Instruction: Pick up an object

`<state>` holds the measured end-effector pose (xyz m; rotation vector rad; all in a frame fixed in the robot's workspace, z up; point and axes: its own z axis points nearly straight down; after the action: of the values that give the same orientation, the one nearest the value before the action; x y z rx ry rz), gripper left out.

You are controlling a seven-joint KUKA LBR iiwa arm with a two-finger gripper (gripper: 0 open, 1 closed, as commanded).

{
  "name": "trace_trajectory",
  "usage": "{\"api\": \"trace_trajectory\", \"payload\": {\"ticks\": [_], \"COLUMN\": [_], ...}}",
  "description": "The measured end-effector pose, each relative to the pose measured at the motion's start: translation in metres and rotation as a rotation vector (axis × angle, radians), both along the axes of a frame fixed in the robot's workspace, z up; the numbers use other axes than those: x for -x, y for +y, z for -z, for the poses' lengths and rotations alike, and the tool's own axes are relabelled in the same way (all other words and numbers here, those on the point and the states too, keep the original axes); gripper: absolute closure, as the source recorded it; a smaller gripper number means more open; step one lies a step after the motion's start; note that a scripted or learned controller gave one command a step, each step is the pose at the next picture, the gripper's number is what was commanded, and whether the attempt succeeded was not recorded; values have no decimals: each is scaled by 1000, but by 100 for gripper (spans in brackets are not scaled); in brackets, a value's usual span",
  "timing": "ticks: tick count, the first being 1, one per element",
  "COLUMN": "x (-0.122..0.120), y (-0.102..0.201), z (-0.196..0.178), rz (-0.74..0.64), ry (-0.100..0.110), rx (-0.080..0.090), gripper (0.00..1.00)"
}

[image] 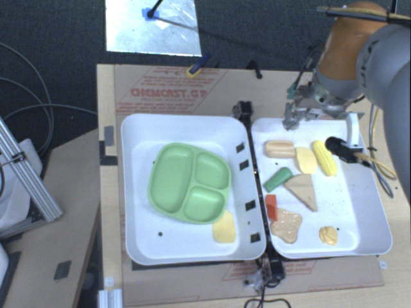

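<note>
1. In left bin (pixel 138 236): green divided plate (pixel 189 183), yellow piece (pixel 225 228) at its lower right.
2. Right bin (pixel 372 226): bun (pixel 280 149), corn (pixel 324 157), green pod (pixel 277 179), wedge (pixel 303 191), cookie (pixel 286 225).
3. Tool (pixel 292 119) over the right bin's top-left rim, above the bun, holding nothing; opening: can't tell.
</note>
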<state>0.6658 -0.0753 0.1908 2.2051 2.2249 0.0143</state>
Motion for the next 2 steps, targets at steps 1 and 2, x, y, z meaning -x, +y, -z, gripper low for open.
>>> {"api": "trace_trajectory", "payload": {"ticks": [1, 2], "x": [134, 94], "y": [-17, 53], "z": [106, 2], "rz": [13, 0], "ry": [30, 1], "rx": [-3, -3], "gripper": [100, 100]}}
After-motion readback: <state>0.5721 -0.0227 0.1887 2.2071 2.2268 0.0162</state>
